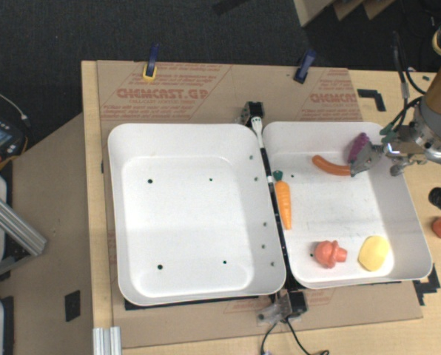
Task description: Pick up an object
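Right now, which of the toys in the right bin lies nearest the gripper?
The purple toy, at the far side of the right bin, right beside the gripper. The orange sausage lies just past it; the carrot, red toy and lemon are farther.

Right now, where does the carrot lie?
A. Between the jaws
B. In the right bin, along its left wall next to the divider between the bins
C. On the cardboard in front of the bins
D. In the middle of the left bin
B: the carrot lies lengthwise against the left wall of the right bin, beside the seam with the left bin.
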Tool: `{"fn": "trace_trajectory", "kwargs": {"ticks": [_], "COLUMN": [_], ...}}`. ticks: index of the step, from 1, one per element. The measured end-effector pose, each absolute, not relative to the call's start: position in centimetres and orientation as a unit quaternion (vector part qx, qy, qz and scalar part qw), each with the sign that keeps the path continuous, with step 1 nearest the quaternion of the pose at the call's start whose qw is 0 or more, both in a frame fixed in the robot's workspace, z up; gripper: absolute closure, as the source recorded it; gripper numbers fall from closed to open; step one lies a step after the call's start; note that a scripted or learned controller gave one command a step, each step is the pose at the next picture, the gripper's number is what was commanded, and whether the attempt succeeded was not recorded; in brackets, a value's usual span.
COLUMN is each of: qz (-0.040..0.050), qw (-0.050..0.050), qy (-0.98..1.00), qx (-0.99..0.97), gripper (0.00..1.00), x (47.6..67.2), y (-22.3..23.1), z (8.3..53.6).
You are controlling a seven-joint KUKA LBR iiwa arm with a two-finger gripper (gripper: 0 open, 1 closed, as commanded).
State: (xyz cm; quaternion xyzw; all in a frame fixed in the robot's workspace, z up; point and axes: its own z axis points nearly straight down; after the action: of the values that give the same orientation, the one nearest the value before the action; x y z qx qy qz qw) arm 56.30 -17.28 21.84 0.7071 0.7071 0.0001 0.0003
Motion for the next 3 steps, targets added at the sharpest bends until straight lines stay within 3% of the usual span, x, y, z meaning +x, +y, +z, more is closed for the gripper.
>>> {"fn": "trace_trajectory", "kwargs": {"ticks": [1,2,3], "qz": [0.0023,0.0031,0.0018], "qw": [0.01,0.009,0.005], "qy": [0.705,0.707,0.708], "qx": [0.709,0.707,0.706], "gripper": [0.0,0.0,0.0], "x": [52.2,47.8,55.3], "y": [-22.9,-22.5,-21.7], "z": [37.3,48.6,53.8]}}
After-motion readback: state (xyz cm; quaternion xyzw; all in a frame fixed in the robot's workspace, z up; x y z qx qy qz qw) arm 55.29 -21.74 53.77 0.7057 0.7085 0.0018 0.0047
